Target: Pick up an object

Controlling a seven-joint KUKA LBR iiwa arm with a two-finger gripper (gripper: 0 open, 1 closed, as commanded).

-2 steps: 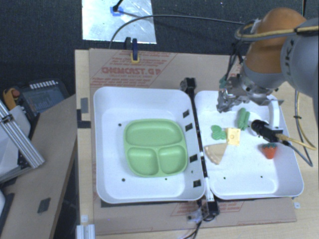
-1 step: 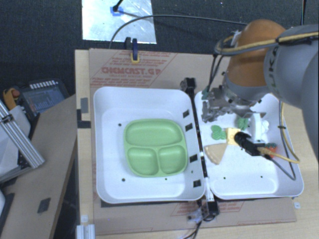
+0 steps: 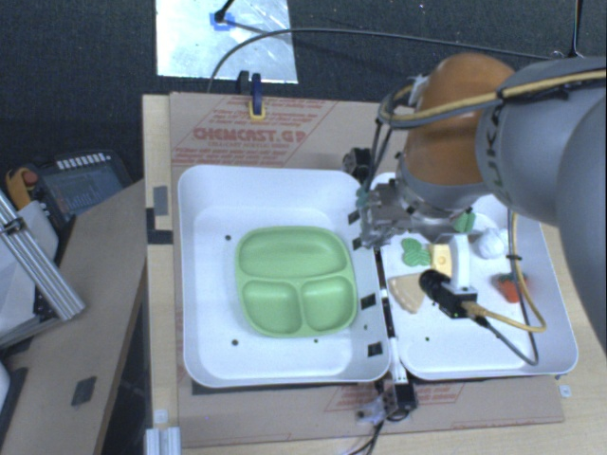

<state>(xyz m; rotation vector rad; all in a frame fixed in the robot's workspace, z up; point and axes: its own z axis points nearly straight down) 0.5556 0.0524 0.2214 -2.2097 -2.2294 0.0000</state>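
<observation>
Jaws: whether they stand apart or together cannot be told; the wrist and its fittings cover them from above. Nothing is seen held.

Gripper (image 3: 375, 221): positioned over the divide between the two bins, at the far inner corner of the right-hand shallow white plastic bin (image 3: 555, 349). The grey arm with an orange band (image 3: 455, 112) comes in from the right of the view and overhangs the far half of that bin.

Right-hand bin contents, all candidates for picking:
- small green leaf-shaped piece (image 3: 413, 249), just beside the gripper on its near side;
- small yellow block (image 3: 440, 256), just beside the green piece and partly covered by the robot's fittings;
- tan wedge-shaped piece (image 3: 408, 295), near the divide, on the near side of the green piece;
- white rounded object (image 3: 490, 245), towards the bin's right side;
- small red-orange object (image 3: 509, 291), near the white one, its shape too small to tell;
- second green fragment (image 3: 465, 223), mostly hidden under the wrist.

Left-hand shallow white plastic bin (image 3: 204, 349): holds one pale green three-compartment plastic plate (image 3: 294, 281), lying flat near the middle, well apart from the gripper.

Surroundings: both bins rest on a brown printed cardboard sheet (image 3: 285, 126). A crinkled silver foil sheet (image 3: 223, 27) lies beyond it on the dark surface.
</observation>
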